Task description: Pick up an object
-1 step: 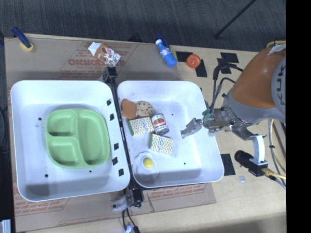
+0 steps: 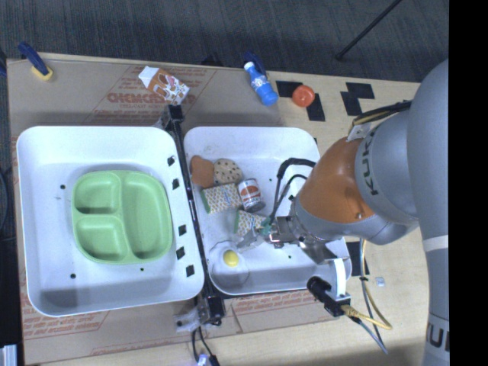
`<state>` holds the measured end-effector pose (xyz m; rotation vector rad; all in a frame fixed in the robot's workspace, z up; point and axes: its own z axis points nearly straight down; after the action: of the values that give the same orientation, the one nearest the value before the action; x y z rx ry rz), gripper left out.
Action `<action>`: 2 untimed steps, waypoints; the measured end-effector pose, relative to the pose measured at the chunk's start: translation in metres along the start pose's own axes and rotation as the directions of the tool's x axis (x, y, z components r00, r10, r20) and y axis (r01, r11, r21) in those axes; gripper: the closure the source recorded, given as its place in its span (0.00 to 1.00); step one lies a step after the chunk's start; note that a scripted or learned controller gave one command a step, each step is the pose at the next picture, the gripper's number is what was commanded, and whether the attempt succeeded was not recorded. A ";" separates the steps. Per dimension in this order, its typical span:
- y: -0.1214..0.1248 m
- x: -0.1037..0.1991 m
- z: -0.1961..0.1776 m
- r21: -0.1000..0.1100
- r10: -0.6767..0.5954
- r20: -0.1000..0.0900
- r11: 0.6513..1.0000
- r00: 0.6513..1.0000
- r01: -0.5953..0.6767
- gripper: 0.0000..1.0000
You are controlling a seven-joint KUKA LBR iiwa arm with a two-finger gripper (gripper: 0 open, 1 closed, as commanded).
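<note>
End effector [image 2: 263, 231] low over right bin's [image 2: 305, 139] clutter, grip state apparently hidden.

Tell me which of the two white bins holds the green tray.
The left bin holds the green tray. The right bin holds small items instead, among them a can.
</note>
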<state>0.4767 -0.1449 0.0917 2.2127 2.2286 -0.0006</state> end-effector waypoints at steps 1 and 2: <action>0.051 0.053 0.000 0.004 -0.002 -0.002 1.000 1.000 0.002 0.00; 0.050 0.053 -0.010 0.006 -0.004 -0.001 1.000 1.000 0.004 1.00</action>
<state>0.5267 -0.0920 0.1014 2.2124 2.2366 -0.0061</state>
